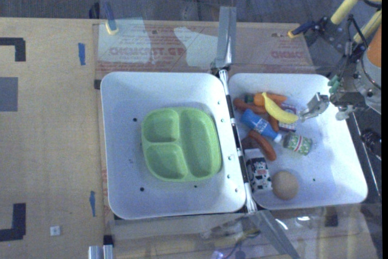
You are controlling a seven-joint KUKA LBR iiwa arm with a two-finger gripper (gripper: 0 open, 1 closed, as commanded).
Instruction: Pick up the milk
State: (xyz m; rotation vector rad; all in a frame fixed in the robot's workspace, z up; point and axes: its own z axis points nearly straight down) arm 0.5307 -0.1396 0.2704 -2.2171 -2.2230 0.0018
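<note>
My claw hangs over the right bin, by the banana, and I cannot tell if it is open or shut, while the milk stands at the near left corner, beside the brown egg.

The grey KUKA arm reaches in from the right edge, its orange band just showing at the frame's margin. Its metal two-finger gripper points leftward and slightly downward at a slant. The wrist looks roughly level, though the blurred, cluttered view there leaves its exact tilt uncertain.
</note>
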